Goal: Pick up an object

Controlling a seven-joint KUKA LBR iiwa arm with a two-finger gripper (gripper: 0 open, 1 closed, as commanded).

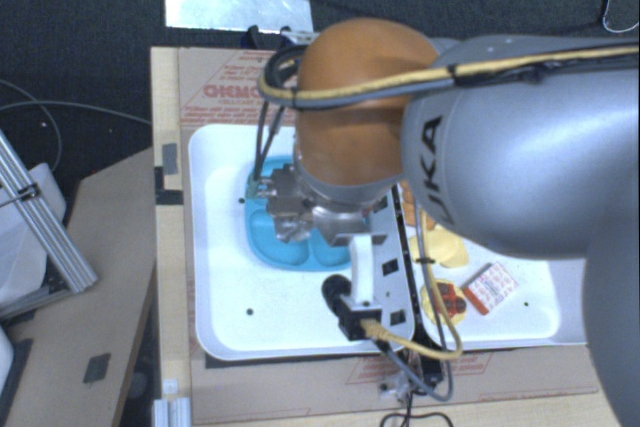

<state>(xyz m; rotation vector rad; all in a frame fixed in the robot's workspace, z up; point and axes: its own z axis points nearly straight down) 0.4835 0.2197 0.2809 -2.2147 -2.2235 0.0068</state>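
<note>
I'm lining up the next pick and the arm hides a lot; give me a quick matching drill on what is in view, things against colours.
Things:
1. flat object under the wrist
2. small packet at the bin's right
3. band above the wrist
4. bin

Colours:
A. orange
B. white
C. blue
D. red and white

Pairs: 1-C, 2-D, 3-A, 4-B
</note>
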